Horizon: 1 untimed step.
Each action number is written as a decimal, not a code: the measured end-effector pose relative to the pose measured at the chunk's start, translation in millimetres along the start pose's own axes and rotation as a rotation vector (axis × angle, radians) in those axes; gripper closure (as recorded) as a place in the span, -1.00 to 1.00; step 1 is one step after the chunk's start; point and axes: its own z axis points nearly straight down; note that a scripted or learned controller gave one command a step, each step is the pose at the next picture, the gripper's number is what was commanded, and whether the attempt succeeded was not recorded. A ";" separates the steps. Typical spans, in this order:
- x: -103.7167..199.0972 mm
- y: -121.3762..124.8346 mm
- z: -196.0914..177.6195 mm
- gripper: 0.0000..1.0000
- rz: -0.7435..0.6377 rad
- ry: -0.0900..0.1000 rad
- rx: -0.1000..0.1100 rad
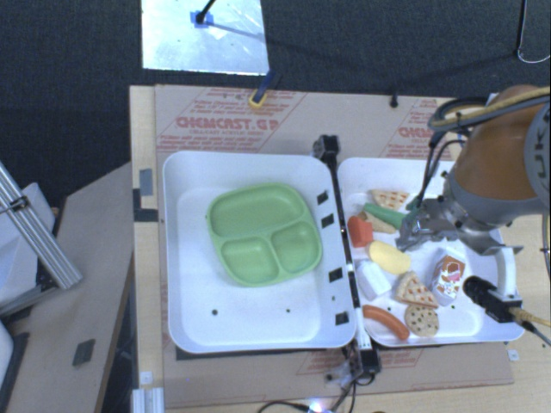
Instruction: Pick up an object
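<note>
Dark blue-black carpet surrounds the table (146, 334), whose top is a pale wooden board covered by a brown protective sheet (284, 119) printed in red with "CHEMCAST GP", repeated and partly cut off. Beyond the far edge of the sheet lies a shiny square metal plate (207, 24) on the carpet.

Two shallow white plastic bins sit side by side on the sheet. The left white bin (189, 248) holds a pale green three-compartment plastic plate (263, 235). Right of that plate, the right white bin (482, 325) holds toy food: a yellow lemon-shaped piece (389, 256), a red sausage (386, 321), a pizza slice (415, 289), a round brown cookie (422, 319), a red-and-white carton (448, 278) whose label is too small to read, and a red-and-green piece (362, 228).

The grey arm with its orange band (495, 162) hangs over the right bin; its gripper (413, 231) sits just above the yellow piece. Whether the fingers are wide or narrow I cannot tell.
</note>
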 end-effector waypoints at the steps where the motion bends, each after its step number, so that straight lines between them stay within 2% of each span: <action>1: 9.1 -5.5 -13.9 1.00 0.002 -0.001 -0.003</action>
